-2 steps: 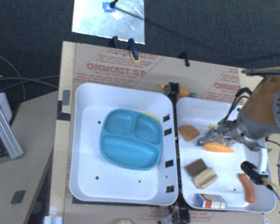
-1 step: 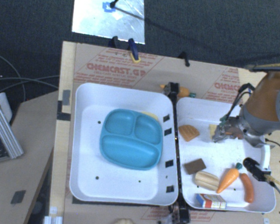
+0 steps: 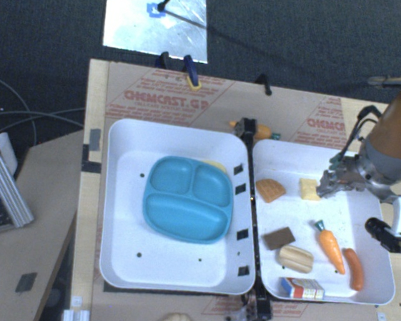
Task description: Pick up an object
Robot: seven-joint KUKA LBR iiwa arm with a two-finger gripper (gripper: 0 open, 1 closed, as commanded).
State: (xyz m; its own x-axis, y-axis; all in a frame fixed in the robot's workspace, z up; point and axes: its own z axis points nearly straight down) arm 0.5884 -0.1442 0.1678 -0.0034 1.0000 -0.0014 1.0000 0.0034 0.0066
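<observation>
At the near edge of the right bin (image 3: 380, 288) lies a small box (image 3: 302, 288). Just behind it are a wooden roll (image 3: 296, 258), a sausage (image 3: 353, 269) and a carrot (image 3: 331, 249), then a brown block (image 3: 279, 238). Farther back are a bread wedge (image 3: 270, 190) and a yellow cheese piece (image 3: 309, 189). The gripper (image 3: 329, 184) sits low just beside the cheese; whether the jaws are wide or narrow, I cannot tell. In the left bin (image 3: 120, 204) rests a blue divided plate (image 3: 188, 199).

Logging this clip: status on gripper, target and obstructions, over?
Gripper low in right bin, beside yellow block; nothing seen held. Carrot, sausage lie apart. No obstruction seen.
</observation>
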